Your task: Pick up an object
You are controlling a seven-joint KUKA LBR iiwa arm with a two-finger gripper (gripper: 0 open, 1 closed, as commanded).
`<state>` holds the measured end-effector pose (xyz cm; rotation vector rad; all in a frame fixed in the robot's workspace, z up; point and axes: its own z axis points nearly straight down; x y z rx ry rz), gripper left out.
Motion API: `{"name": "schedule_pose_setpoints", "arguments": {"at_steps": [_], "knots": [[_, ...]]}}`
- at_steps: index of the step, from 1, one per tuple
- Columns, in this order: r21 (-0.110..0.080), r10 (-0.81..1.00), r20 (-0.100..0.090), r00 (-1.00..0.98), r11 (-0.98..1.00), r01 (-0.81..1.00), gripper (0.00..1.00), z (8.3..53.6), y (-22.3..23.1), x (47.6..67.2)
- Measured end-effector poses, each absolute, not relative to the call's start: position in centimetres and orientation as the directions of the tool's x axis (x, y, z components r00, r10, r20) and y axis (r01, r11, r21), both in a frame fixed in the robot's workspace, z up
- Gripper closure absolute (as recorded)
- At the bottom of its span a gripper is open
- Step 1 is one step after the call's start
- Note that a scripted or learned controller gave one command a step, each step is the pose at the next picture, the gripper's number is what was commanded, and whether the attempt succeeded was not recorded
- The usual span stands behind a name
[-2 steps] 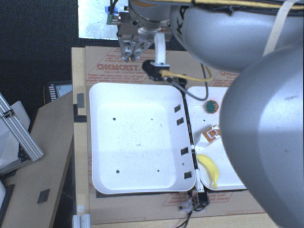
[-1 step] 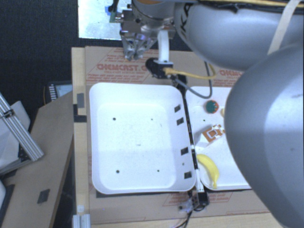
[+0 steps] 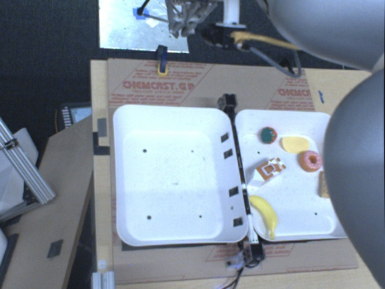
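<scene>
The hand (image 3: 183, 17) hangs high beyond the bins with nothing between its fingers, their spread too blurred to tell, while the banana (image 3: 266, 215), doughnut (image 3: 310, 161) and other pickable pieces wait in the right bin (image 3: 301, 224), likely its next target.

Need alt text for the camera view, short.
Overhead slanted view of two white bins: the right bin holds a banana, donut, yellow piece, green-red ball and small orange-white toy. The grey arm looms at right, gripper raised beyond the bins.
</scene>
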<state>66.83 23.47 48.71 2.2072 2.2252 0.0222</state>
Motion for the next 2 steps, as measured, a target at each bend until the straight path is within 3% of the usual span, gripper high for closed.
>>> {"name": "schedule_pose_setpoints", "arguments": {"at_steps": [1,2], "knots": [[0.002,1.000,0.000,-0.007,0.007,1.000,0.00,47.8,23.4,66.8],[0.005,1.000,0.001,-0.013,0.013,1.000,1.00,49.0,23.5,66.8]]}}
